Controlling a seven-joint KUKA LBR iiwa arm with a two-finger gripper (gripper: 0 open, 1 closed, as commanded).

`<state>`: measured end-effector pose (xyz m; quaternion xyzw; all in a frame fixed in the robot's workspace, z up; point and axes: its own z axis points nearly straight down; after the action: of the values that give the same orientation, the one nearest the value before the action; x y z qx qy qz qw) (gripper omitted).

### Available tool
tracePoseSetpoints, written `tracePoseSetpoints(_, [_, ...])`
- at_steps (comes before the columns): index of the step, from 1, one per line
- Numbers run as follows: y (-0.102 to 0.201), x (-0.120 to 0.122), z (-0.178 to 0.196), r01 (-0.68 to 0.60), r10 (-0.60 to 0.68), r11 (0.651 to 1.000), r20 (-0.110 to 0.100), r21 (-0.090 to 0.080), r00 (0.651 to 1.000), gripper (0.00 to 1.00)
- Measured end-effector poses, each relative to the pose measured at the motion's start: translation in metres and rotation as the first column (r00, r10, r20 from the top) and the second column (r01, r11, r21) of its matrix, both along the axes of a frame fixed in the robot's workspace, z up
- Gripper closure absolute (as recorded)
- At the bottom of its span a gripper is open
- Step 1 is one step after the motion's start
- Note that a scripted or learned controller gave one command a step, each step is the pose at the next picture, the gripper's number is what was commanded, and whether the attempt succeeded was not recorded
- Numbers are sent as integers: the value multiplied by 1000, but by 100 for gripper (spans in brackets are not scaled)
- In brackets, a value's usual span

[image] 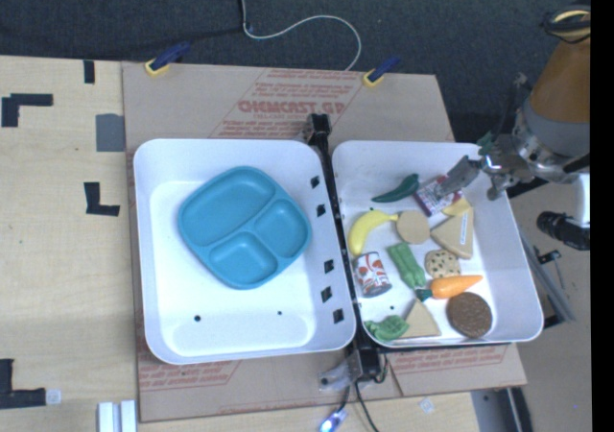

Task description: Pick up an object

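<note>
1. Left white bin (240, 329) on the counter (58, 267) holds a blue divided plate (245, 227), well left of the banana (367, 228) and across the divider.
2. The banana is at the left side of the right white bin (369, 163), curved, long axis roughly upright in view.
3. Just below the banana: small red-and-white can (372, 273). Up and right of the banana: green pepper (395, 190), pointing up-right.
4. Target candidate is the purple-and-white packet (436, 196), up and right of the banana, just past the pepper's tip. Long axis looks to run lower-left to upper-right; the print is too small to read.
5. Gripper (467, 172) is further right of the banana, at the packet's upper-right end, touching or just beside it; roughly in line with the packet's long axis. Contact not resolvable.
6. Open or closed: cannot tell from this view. No confirmed hold on the packet.
7. Lower right of the banana: cheese wedge (459, 231), then carrot (453, 286) lying near horizontal, tip to the right.
8. Arm (561, 94) enters far right of the banana, beyond the bin rim.
</note>
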<state>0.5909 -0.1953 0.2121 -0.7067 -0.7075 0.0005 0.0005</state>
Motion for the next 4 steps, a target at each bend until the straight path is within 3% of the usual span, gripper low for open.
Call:
tracePoseSetpoints(1, [20,-33,131,-2,2,1000,15,-4,1000,0])
tracePoseSetpoints(2, [21,-34,132,-2,2,1000,1,-1,1000,100])
tracePoseSetpoints(3, [71,-83,297,-3,3,1000,20,-2,1000,100])
tracePoseSetpoints(4, [118,-108,325,-5,5,1000,6,0,1000,100])
